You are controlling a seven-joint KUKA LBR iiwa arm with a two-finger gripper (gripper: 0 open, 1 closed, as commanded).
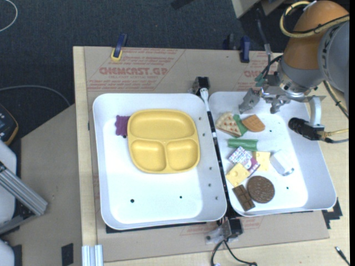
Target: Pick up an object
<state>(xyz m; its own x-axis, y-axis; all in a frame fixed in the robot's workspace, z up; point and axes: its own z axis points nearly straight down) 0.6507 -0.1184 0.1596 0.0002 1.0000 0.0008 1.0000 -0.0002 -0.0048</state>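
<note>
The gripper (265, 97) sits above the far edge of the right bin (310, 195), carried by the grey arm with its orange band (310, 35). Its two fingers (248, 100) are spread apart with nothing between them.

Objects nearest the gripper, just below it toward the camera:
- an orange oval piece (254, 123), directly beneath the gripper;
- a waffle-patterned wedge (228, 124), below and to the left, touching a green strip (239, 123) that lies between it and the orange piece.

Farther from the gripper, toward the near side of the same bin:
- a green bar (243, 143);
- a purple-and-white packet (242, 156);
- a yellow cheese-like piece (237, 174) and a small yellow square (262, 160);
- a small white block (280, 163);
- a brown round cookie (260, 188) with a brown bar (243, 197) just beside it.

Well left of the gripper, the left bin (111, 198) holds a yellow divided tray (163, 139); a purple item (121, 125) protrudes at the tray's left edge. Both bins rest on the bench (89, 71).
</note>
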